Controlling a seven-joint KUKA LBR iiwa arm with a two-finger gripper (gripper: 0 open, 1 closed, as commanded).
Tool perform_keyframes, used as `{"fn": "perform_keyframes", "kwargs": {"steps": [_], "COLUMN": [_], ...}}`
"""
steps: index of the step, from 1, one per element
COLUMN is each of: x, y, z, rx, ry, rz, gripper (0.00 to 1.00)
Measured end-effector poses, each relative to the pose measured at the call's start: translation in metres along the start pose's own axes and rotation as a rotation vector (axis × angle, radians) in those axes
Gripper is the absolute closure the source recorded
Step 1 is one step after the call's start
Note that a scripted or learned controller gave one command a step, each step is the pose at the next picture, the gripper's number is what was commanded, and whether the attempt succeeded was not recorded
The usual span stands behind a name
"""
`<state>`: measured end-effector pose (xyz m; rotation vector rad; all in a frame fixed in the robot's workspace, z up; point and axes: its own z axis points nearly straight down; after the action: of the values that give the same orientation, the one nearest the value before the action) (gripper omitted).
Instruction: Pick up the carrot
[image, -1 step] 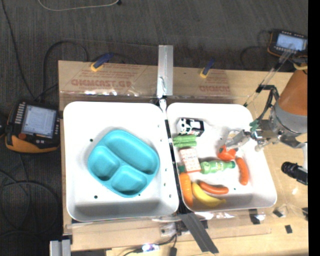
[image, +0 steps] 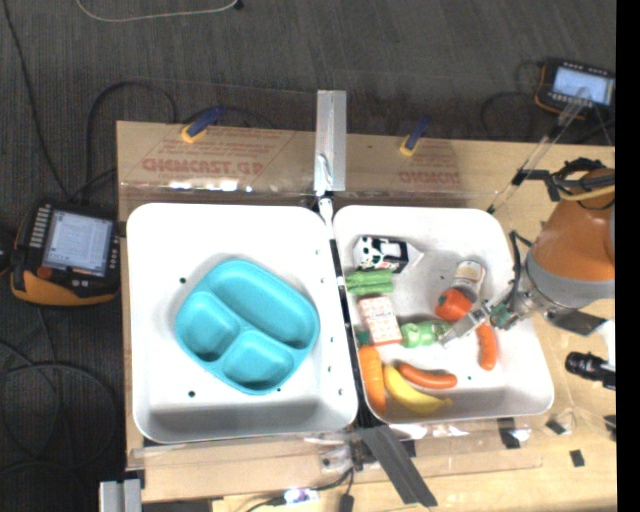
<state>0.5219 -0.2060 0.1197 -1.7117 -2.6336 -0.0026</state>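
Observation:
The carrot (image: 371, 374) is a long orange piece lying along the left wall of the right bin (image: 520, 260), near the front corner. It is partly tucked beside a yellow banana (image: 408, 397). The gripper (image: 466, 324) reaches in from the right and sits low over the middle of the right bin, next to a red-orange tomato-like toy (image: 454, 303) and a green toy (image: 419, 333). It is about a hand's width to the right of the carrot and does not touch it.
Also in the right bin are a red sausage (image: 429, 378), a second red-orange piece (image: 487, 347), a pink box (image: 378, 318), a black-and-white toy (image: 380, 254) and a small can (image: 469, 272). A blue divided plate (image: 247, 325) lies in the left bin (image: 160, 250).

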Motion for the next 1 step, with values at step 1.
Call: {"fn": "perform_keyframes", "kwargs": {"steps": [1], "x": [0.0648], "y": [-0.0088], "z": [0.0292], "rx": [-0.008], "ry": [-0.015], "rz": [-0.127], "gripper": [0.00]}}
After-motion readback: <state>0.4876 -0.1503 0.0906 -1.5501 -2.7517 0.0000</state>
